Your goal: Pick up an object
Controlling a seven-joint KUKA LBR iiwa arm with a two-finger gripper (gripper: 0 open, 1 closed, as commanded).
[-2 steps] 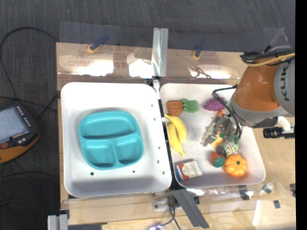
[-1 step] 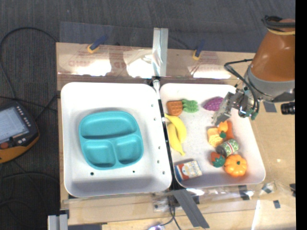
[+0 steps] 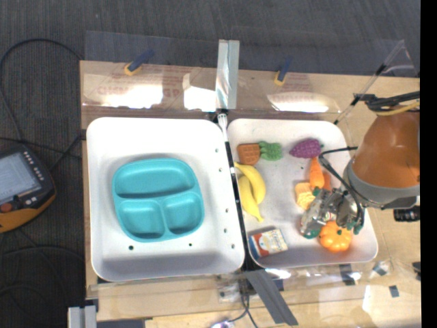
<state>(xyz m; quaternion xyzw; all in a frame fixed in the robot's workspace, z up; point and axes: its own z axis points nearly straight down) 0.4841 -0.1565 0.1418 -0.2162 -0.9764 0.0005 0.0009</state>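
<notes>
I have the hand [image 3: 326, 214] low in the right bin [image 3: 287, 176], near its front right corner, and I cannot tell from this angle how it is set. It sits in a tight cluster: an orange pepper-like toy [image 3: 335, 238] just in front of it, a carrot [image 3: 316, 173] just behind, and a small yellow piece [image 3: 304, 195] to its left. The bin's right wall is close beside the arm, so room on that side is slim.

The rest of that bin is looser. A banana [image 3: 251, 188] lies along the left wall, a small printed box [image 3: 268, 242] sits by the front edge, and a waffle-like orange piece [image 3: 248, 153] with a green toy [image 3: 271, 151] touching it lies near the back, a purple grape bunch [image 3: 306, 147] further right. Bare white floor lies between the banana and the hand.

The left bin [image 3: 102, 251] holds a teal divided tray [image 3: 158, 197] in its middle, with white margin all round it.

Both bins rest on a pale wooden bench [image 3: 328, 87]. Dark carpet [image 3: 205, 12] surrounds it, with a control pendant [image 3: 20, 183] at far left.
</notes>
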